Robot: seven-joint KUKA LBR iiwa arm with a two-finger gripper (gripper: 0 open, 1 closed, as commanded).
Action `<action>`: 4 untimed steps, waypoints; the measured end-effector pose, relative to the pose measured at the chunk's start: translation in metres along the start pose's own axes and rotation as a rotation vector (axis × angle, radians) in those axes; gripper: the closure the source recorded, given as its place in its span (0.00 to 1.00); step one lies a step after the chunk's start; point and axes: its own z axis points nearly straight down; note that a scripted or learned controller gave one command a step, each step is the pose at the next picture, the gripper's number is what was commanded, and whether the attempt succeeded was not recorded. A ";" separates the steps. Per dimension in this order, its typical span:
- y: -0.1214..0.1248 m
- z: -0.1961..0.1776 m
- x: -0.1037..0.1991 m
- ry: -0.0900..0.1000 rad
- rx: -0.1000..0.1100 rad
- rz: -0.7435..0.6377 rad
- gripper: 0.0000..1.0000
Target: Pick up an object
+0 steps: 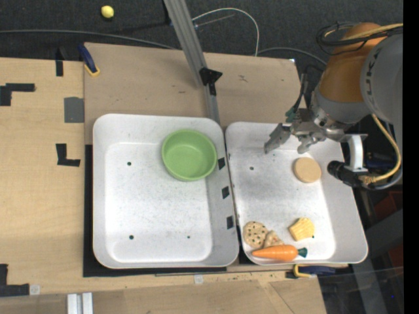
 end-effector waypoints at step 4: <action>-0.002 0.096 -0.009 -0.001 0.000 0.000 1.00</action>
